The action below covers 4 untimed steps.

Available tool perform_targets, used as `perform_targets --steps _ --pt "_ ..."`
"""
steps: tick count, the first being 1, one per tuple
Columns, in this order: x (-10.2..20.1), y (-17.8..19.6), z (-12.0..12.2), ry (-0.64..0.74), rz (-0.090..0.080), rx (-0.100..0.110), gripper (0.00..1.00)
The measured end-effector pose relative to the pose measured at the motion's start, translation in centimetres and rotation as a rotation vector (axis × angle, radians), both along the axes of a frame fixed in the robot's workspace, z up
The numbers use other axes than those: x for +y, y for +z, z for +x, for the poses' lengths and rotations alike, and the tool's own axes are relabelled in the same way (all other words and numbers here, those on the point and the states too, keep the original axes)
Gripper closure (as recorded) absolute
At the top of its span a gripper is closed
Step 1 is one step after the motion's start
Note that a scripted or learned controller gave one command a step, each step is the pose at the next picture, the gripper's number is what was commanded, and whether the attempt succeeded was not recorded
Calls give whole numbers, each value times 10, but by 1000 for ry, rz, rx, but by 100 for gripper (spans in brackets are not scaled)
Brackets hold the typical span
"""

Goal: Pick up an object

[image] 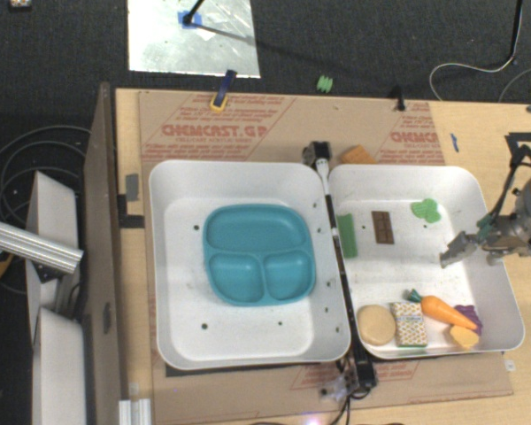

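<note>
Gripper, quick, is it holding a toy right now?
Gripper: cannot be told; it hangs over the right bin, no toy seen in it.

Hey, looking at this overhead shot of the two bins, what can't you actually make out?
- Gripper, camera view: small and blurred, so its finger state is unclear.
- Arm: cut off by the right edge.
- Purple item: mostly hidden behind the carrot.
- Patterned packet: print too small to read.
- Orange object: partly hidden behind the right bin's rim.

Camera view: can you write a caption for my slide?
Gripper hovers over the right bin of toy food; a blue tray sits in the left bin.
</note>
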State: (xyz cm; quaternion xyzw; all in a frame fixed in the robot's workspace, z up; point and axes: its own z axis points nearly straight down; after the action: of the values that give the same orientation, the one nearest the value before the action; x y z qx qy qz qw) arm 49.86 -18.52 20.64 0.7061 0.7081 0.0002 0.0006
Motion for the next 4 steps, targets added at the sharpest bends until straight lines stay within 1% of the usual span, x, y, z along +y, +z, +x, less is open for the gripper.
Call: perform_targets --steps 1,2,3,4 --pt "40 -42 65 6 0 -3 0" --pt "71 -122 115 6 -1 -5 0" --pt "37 -120 162 3 -2 -7 0" --pt "4 -55 106 -5 -2 -3 0"
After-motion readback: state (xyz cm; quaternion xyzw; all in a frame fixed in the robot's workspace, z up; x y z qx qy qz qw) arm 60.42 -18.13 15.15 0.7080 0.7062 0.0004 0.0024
